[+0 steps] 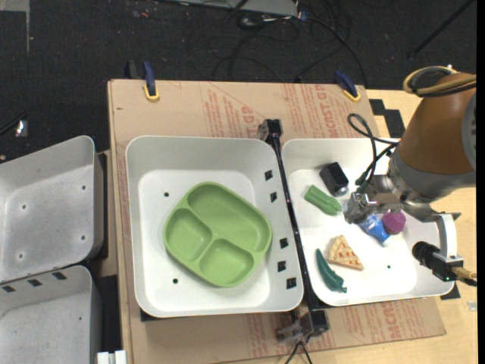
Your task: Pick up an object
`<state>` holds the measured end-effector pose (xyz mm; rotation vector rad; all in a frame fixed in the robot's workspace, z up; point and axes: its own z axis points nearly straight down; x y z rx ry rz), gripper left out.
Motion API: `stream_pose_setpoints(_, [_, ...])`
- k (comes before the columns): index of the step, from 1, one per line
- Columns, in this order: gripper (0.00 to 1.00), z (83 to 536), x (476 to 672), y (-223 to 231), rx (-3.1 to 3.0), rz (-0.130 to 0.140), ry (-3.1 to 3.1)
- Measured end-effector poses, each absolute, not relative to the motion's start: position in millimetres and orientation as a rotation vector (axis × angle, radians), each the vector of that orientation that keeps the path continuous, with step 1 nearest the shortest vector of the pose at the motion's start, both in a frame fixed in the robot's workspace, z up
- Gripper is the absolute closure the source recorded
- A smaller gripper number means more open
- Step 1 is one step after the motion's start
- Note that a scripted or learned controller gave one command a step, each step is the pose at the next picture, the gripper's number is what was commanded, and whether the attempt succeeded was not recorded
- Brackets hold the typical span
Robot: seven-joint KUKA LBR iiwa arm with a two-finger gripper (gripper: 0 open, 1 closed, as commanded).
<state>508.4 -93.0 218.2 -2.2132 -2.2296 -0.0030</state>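
The right bin (394,279) holds several small objects. A black block (333,177) lies at its back, with a light green piece (323,200) just in front of it. A tan waffle-like wedge (345,253) and a dark green curved piece (329,271) lie toward the front. A blue object (374,227) and a purple object (394,221) sit close together near the middle. My gripper (359,209) hangs low over the bin, right beside the blue object's left end, with the arm's wrist covering what lies beneath it.
The left bin (151,279) holds a green divided plate (218,233). A ridge with black clips (284,218) separates the two bins. The grey and orange arm (439,139) reaches over the right bin's right side. A black fitting (433,258) sits at that bin's right rim.
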Motion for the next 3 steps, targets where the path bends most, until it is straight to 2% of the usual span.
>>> stream_pose_setpoints(2, [1.00, 213.0, 501.9, 18.4, -2.212, 0.000, -2.228])
stream_pose_setpoints(3, [1.00, 230.4, 499.8, 66.6, -2.212, -0.003, -2.230])
